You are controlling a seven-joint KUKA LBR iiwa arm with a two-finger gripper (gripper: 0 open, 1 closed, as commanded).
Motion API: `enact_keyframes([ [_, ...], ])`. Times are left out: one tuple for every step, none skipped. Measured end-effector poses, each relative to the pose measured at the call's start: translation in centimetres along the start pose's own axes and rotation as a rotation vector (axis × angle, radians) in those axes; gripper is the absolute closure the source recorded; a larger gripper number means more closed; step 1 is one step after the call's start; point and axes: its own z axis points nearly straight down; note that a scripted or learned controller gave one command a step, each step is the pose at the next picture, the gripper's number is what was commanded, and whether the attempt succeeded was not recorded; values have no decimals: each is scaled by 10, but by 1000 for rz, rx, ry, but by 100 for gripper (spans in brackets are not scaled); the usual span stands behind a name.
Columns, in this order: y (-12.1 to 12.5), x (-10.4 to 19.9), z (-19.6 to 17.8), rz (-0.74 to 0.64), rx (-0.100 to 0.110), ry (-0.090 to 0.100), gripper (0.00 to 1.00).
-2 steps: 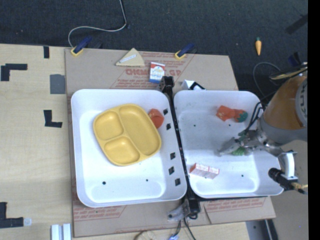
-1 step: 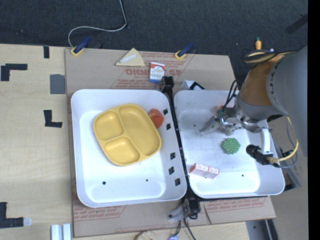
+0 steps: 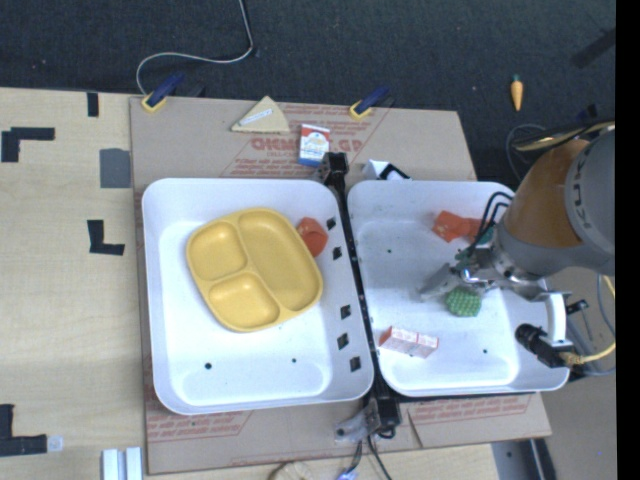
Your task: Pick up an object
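Observation:
In the right bin (image 3: 400, 218), my gripper (image 3: 456, 280) reaches in from the right, low over the bin floor. A green knobbly object (image 3: 464, 302) lies just below and right of the fingertips, touching or nearly touching them. An orange-red object (image 3: 455, 227) lies towards the bin's back. A small red-and-white packet (image 3: 410, 342) sits near the front. I see nothing held between the fingers.
The left bin (image 3: 180, 368) holds a yellow three-part tray (image 3: 254, 266) and a small red object (image 3: 314, 235) beside it. A small red-and-white box (image 3: 314, 146) and a tan wedge (image 3: 262, 117) lie on the cardboard behind the bins.

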Motion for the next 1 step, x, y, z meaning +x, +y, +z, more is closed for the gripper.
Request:
enact_keyframes([
  [88,16,-18,-1,5,3,0],
])
